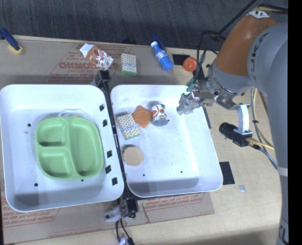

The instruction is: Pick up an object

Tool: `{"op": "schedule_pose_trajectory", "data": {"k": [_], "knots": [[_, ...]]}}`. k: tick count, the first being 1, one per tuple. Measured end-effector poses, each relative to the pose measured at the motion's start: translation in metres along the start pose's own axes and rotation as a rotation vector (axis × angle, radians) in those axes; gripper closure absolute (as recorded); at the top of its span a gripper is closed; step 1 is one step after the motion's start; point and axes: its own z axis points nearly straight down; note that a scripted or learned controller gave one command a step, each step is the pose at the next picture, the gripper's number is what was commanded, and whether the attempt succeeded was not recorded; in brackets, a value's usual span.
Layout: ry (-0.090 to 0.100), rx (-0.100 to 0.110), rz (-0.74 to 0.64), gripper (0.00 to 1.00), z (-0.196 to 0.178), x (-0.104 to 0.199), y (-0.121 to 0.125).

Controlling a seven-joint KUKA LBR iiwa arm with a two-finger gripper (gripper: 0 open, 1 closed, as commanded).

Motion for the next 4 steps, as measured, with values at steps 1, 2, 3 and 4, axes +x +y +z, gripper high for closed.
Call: {"op": "schedule_pose_trajectory", "data": {"k": [1, 2, 3, 4], "knots": [[0.000, 0.001, 0.000, 0.00, 0.000, 0.000, 0.000], [0.003, 0.006, 0.000, 0.00, 0.151, 0.022, -0.092], [0.002, 0.007, -0.008, 1.00, 0.140, 0.022, -0.091], [-0.001, -0.001, 0.000, 1.00, 0.052, -0.047, -0.034]]}}
